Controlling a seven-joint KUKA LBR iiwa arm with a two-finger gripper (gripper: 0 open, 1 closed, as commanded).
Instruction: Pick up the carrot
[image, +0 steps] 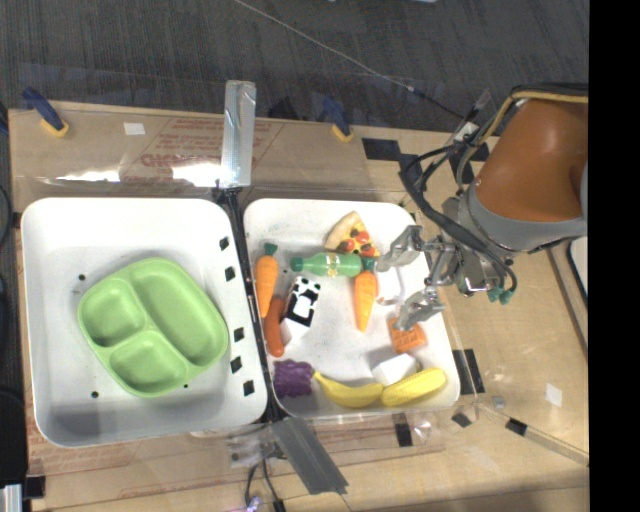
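Two carrots lie in the right bin (430, 225). One carrot (365, 297) points toward the bin's front at its middle, just under the green bottle (330, 264). The other carrot (265, 283) lies along the bin's left wall. My gripper (406, 280) hovers at the bin's right side, just right of the middle carrot. It is open, one finger near the bin's far edge and the other over an orange block (407, 337). Nothing is between its fingers.
The right bin also holds a pizza slice (350, 235), a black-and-white cube (303, 300), a reddish stick (276, 328), purple grapes (293, 377), two bananas (345, 390) and a white block (393, 368). A green divided plate (150, 325) sits in the left bin (40, 230).
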